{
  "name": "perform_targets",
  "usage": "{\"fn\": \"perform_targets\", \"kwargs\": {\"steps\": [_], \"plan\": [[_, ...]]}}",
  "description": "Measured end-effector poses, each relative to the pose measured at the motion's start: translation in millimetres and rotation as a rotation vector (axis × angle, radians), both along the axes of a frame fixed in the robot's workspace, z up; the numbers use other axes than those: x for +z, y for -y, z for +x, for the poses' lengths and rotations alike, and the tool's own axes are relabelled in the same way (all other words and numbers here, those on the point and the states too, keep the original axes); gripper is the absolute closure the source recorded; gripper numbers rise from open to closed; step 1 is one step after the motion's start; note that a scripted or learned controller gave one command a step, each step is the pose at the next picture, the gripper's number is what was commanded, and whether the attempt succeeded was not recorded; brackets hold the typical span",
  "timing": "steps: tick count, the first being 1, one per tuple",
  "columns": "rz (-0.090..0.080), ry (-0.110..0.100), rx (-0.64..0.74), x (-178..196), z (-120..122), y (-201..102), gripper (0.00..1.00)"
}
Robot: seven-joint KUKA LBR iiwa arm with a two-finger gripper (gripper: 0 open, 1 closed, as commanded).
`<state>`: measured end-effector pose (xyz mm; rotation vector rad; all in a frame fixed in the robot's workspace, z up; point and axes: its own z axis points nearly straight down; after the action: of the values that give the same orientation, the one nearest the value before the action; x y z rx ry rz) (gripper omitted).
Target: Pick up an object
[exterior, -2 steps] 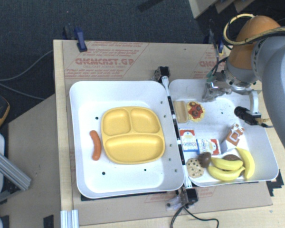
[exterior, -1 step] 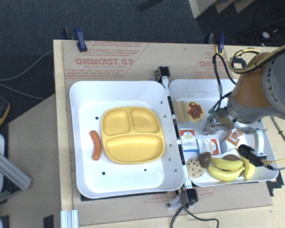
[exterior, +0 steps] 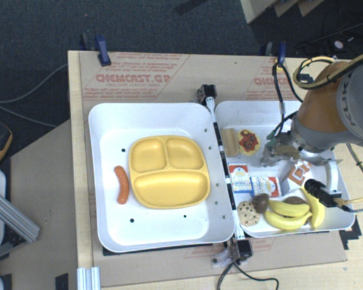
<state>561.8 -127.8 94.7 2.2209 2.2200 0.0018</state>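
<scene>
Reaching in from the right, the grey arm (exterior: 345, 110) hangs over the right bin (exterior: 254, 110), and its claw (exterior: 280, 153) sits low near the bin's middle; whether it is spread or pressed together I cannot tell, and nothing shows pinched in it. Just left of the claw lies a toast slice with a red topping (exterior: 248, 142). Below it lie a small carton (exterior: 238, 177) and a blue-and-white packet (exterior: 265, 186), with a red-and-white packet (exterior: 299, 173) just to the claw's lower right. Nearer the front edge are a cookie (exterior: 248, 212) and a bunch of bananas (exterior: 296, 212). The left bin (exterior: 109, 162) holds a yellow divided plate (exterior: 168, 171) and, beside it, a sausage (exterior: 122, 184). Both bins rest on the surface (exterior: 139, 80).
</scene>
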Motion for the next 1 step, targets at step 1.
{"fn": "perform_targets", "kwargs": {"steps": [1], "plan": [[0.000, 0.002, -0.001, 9.8, 0.4, -0.2, 1.00]]}}
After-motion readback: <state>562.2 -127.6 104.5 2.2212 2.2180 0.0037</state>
